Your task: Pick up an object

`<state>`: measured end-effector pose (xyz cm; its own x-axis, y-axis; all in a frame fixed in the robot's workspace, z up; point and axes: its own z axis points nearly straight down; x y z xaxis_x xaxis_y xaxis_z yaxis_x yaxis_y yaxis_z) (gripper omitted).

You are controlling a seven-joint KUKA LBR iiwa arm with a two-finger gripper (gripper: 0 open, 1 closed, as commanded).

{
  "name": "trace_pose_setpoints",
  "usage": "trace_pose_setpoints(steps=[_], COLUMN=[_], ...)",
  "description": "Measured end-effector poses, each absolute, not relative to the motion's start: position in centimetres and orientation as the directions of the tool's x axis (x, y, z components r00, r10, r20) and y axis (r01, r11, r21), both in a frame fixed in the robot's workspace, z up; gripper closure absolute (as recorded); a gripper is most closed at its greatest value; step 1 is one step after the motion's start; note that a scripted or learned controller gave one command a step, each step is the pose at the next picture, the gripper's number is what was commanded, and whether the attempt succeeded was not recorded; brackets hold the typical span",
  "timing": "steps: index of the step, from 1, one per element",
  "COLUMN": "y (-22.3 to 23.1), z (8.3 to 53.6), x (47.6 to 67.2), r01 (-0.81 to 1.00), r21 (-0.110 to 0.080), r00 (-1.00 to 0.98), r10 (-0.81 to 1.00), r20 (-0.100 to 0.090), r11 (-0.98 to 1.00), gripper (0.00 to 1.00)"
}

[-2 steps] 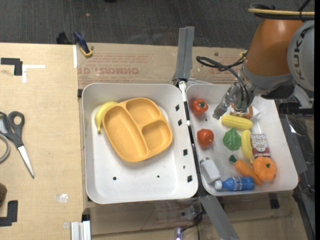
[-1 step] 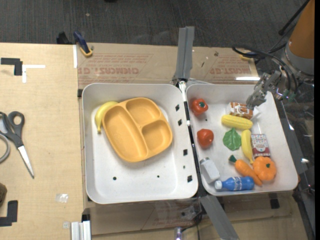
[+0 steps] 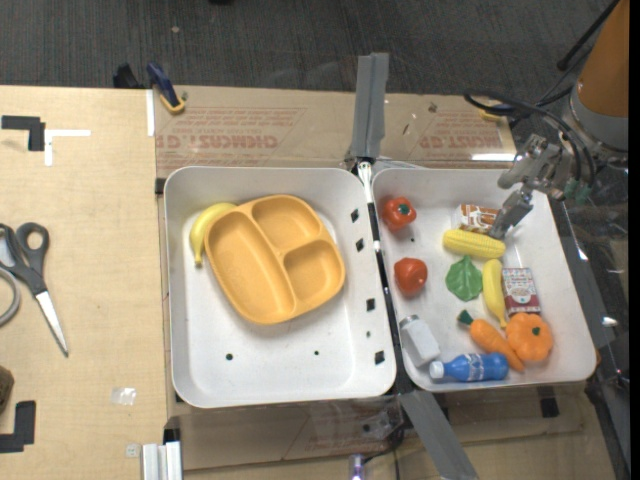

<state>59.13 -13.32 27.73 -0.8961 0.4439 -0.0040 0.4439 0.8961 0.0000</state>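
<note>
Surface (image 3: 80,268): pale wood at left, cardboard sheet (image 3: 260,128) under the bins' far edge. Dark carpet floor (image 3: 300,18) beyond, at 12 o'clock. Scissors (image 3: 35,273) lie at the surface's 9 o'clock edge, grey handles, blades pointing toward 5 o'clock. A blue-and-yellow clip (image 3: 165,88) sits at the cardboard's 11 o'clock corner.

Left bin (image 3: 280,368): orange three-compartment plate (image 3: 272,258) near centre; a yellow banana (image 3: 205,226) curves against the plate's 9 o'clock rim, touching it.

Right bin (image 3: 440,183): two red tomato-like items, one (image 3: 398,211) at 11 o'clock with green stem, the other (image 3: 410,274) just below it. Grey-white block (image 3: 420,338) at 7 o'clock; blue bottle (image 3: 470,368) at 6 o'clock, lying flat. Green leaf (image 3: 464,278) at centre. Corn cob (image 3: 473,244), yellow, ridged, lies across the bin above the leaf, at roughly 1 o'clock from centre. Second banana (image 3: 493,288) runs downward beside the leaf. Small red-and-white packet (image 3: 519,290) just right of it; another small packet (image 3: 478,216) above the corn. Carrot (image 3: 488,336) and orange pumpkin (image 3: 529,336) at 5 o'clock, touching.

Pincer (image 3: 508,220): enters from 2 o'clock, tip over the corn cob's right end. Fingers appear close together; contact with the cob probable but I cannot tell whether anything is gripped.
</note>
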Motion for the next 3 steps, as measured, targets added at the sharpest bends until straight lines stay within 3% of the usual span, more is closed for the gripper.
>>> trace_pose_setpoints(steps=[1, 2, 3], y=[-10.8, -9.3, -13.0], z=[9.3, 9.2, 9.3], x=[57.7, 52.6, 59.1], r01=[0.537, 0.584, 0.607], r21=[0.001, 0.0, 0.001], r00=[-0.844, -0.812, -0.795], r10=[0.537, 0.584, 0.607], r20=[-0.004, -0.004, -0.003], r11=[0.844, 0.812, 0.795], gripper=[0.0, 0.0, 0.0])
